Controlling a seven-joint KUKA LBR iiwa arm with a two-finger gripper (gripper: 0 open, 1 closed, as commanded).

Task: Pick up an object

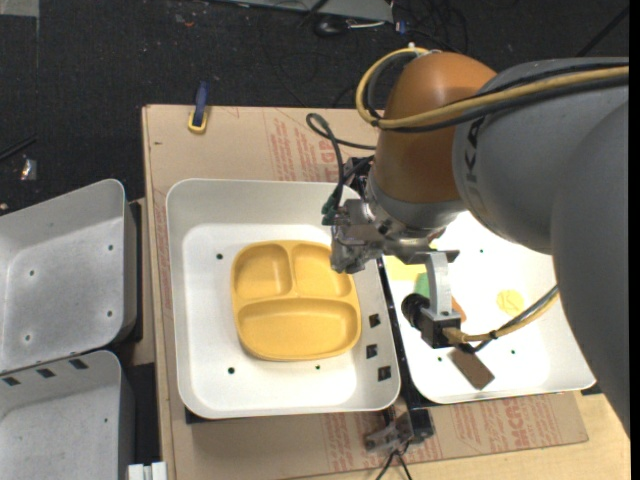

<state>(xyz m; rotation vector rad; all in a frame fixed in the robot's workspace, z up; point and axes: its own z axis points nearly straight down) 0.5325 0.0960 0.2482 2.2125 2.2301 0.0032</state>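
A yellow divided plate (295, 303) lies flat in the left white bin (190, 268). My gripper (346, 246) hangs over the plate's upper right corner, close to the wall between the two bins. The right bin (560, 368) holds a brown block (473, 369) near its front, a small yellow piece (509, 299), and a green item (424, 281) beside an orange one (445, 306). The arm's orange band and grey body hide much of the right bin.
Both bins sit on a cardboard-covered bench (250, 138). A blue and yellow clamp (200, 108) is at its back left edge. White panels (60, 268) lie off the bench to the left. Cables trail from the wrist across the right bin.
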